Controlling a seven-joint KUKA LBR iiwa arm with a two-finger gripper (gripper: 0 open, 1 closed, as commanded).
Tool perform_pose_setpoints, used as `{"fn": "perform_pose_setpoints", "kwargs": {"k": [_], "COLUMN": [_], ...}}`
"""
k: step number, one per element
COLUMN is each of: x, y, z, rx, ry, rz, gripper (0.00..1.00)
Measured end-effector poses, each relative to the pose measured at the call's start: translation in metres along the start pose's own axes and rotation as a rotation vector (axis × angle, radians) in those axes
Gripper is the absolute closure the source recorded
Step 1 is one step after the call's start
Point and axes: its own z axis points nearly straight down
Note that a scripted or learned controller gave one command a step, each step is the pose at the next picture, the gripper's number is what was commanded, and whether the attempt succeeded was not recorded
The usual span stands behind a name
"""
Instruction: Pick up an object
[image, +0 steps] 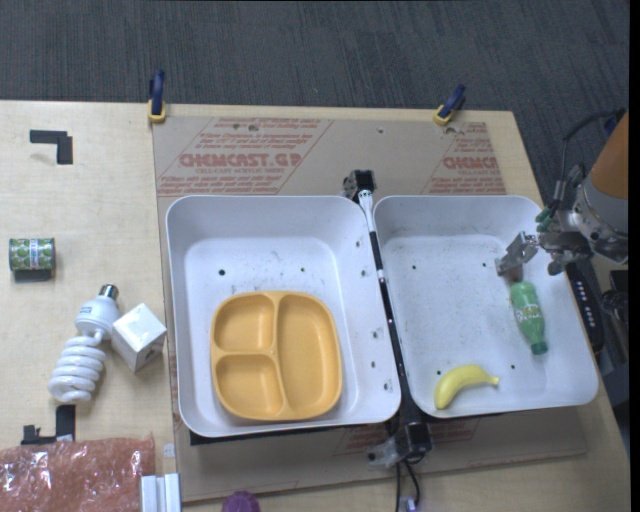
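Observation:
In the right bin (440, 225), a green bottle (527, 315) lies lengthwise near the right wall. A yellow banana (465, 384) rests near that bin's front edge. My gripper (537, 258) hangs over the bin's upper right, just beyond the bottle's top end. It is open: one grey finger (516, 256) stands left and a darker one right, with nothing between them. The arm's orange band (612, 160) shows at the right edge.
The left bin (190, 300) holds a yellow divided plate (277, 355). On the bench to the left lie a spiral light bulb (83, 350), a white cube (138, 336), a small green can (32, 256) and a red mesh bag (70, 478).

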Motion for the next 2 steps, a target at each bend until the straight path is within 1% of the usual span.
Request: {"fn": "perform_pose_setpoints", "kwargs": {"k": [1,2], "x": [-0.006,-0.008], "y": [0.032,0.032], "z": [0.084,0.074], "rx": [0.003,-0.001], "ry": [0.007,0.001], "rz": [-0.003,-0.005], "gripper": [0.00,1.00]}}
